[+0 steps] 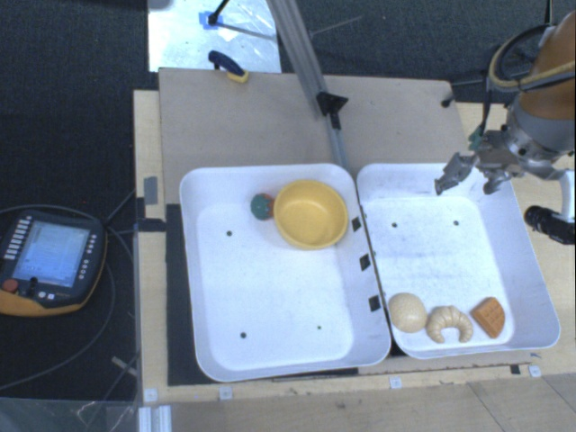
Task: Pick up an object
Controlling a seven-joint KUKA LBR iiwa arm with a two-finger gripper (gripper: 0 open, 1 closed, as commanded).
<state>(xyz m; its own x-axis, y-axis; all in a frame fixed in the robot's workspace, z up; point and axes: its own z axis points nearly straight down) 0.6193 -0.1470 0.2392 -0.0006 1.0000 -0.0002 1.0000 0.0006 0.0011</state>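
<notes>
Two white bins: the left bin (216, 331) plain white with a few small dark dots, the right bin (450, 241) white with a faint grey speckling. Yellow bowl (310, 214) beside a small teal and reddish ball (261, 206). Pale cream round bun (407, 312), beige croissant (450, 323), orange-brown waffle-patterned piece (489, 317) at lower right. Grey metal gripper (472, 180) under an orange band (549, 97) at upper right. Tan bench (243, 124), dark carpet around. Orange-edged pendant (47, 259) with a pale blue screen at left. Blue-and-yellow clamp (227, 64) near the top.
</notes>
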